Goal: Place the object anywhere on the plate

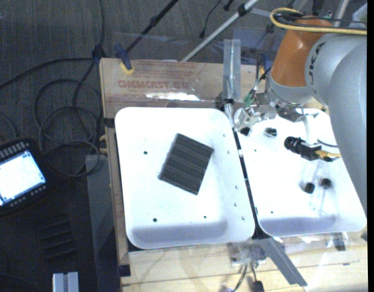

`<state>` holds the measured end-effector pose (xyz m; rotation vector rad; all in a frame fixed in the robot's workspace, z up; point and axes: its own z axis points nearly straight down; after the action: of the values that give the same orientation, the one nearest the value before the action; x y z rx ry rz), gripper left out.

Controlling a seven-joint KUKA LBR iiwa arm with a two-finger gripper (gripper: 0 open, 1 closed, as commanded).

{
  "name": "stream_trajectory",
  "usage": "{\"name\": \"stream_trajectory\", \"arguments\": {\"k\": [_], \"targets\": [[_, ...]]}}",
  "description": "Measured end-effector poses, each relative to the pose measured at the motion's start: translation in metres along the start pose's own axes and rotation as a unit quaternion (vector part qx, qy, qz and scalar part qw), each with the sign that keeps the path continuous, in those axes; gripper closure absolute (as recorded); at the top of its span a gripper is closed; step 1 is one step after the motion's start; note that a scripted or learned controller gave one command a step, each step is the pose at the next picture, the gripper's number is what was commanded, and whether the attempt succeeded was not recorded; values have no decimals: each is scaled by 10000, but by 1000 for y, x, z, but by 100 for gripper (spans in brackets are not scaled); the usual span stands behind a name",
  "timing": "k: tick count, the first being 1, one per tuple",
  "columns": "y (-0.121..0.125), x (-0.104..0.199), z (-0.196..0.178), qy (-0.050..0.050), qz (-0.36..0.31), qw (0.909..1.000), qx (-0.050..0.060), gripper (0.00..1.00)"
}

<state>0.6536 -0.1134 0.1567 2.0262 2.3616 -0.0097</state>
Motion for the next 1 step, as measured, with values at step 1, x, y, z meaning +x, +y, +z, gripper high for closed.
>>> {"name": "stream_trajectory", "arguments": {"k": [1], "targets": [[26, 70, -26, 130, -717, 9973, 80, 100]]}}
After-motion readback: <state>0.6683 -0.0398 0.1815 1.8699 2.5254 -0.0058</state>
